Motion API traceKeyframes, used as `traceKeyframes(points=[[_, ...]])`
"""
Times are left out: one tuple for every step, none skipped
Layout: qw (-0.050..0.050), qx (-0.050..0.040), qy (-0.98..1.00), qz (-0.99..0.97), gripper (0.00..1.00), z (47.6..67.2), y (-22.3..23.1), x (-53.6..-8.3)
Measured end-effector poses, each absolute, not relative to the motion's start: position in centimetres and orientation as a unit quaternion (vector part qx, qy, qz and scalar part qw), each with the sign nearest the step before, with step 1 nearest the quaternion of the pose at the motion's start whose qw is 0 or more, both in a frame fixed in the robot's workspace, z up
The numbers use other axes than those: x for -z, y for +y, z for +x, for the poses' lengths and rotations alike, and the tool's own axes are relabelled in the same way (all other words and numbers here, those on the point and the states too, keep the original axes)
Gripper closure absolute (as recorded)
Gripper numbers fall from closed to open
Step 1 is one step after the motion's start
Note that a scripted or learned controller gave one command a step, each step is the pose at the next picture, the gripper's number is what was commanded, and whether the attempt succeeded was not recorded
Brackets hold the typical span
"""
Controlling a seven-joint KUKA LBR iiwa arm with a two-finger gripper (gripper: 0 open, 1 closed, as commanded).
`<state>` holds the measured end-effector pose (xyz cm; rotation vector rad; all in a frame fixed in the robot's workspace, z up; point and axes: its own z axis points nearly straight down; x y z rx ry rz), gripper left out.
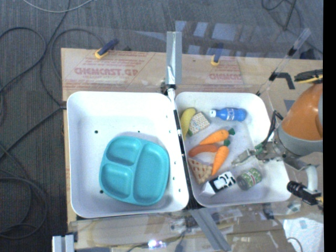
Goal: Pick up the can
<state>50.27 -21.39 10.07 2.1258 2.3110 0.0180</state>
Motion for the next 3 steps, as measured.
traceKeyframes(points=[[-0.004, -0.0002, 0.608, 0.794, 0.00, 51.1, -21.1, -11.6], [-0.001, -0.0090, 0.597, 0.802, 0.00, 49.3, -20.3, -9.2], [-0.002, 0.0009, 0.610, 0.792, 0.00, 48.3, -16.8, -11.7]])
